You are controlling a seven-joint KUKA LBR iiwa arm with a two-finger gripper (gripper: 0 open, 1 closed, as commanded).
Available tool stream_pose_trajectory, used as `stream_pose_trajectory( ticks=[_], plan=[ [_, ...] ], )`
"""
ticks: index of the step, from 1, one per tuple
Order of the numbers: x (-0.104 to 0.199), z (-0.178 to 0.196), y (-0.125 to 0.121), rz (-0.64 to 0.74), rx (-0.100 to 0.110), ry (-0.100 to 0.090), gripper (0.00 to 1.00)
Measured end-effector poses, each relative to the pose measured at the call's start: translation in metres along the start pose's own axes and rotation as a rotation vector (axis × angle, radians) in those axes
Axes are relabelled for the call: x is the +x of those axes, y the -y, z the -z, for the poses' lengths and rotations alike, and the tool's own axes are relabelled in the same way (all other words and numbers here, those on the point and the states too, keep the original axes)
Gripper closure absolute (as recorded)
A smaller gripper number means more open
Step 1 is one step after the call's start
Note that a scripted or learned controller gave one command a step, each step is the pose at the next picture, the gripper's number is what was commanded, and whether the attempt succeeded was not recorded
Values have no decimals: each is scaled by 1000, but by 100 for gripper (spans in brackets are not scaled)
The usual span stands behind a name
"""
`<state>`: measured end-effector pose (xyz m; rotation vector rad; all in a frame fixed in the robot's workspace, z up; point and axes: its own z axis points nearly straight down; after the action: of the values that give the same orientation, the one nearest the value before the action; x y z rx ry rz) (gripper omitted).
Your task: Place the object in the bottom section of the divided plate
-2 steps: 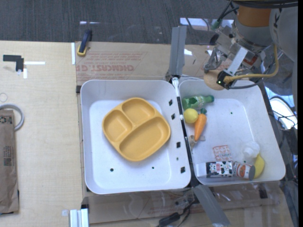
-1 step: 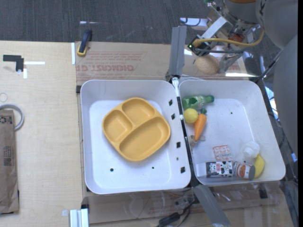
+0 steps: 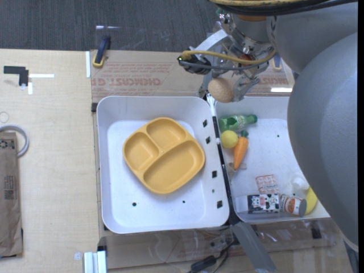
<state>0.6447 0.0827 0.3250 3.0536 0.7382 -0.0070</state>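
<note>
A tan egg-shaped object (image 3: pixel 221 89) is pinched between the fingers of the gripper (image 3: pixel 222 91) at upper centre of the frame, above the seam between the bins, while the yellow divided plate (image 3: pixel 164 154) is seen at centre-left.

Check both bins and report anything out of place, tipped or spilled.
Nothing is spilled or damaged. The yellow divided plate sits flat but turned at a slant in the left bin. A tan egg-shaped object hangs at the gripper, above the bins' far edge.
</note>
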Motion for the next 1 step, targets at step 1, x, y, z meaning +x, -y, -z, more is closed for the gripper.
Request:
stream_pose_trajectory(
  ticks=[1],
  plan=[
    [3, 43, 0, -279, -1, -1, 100]
  ],
)
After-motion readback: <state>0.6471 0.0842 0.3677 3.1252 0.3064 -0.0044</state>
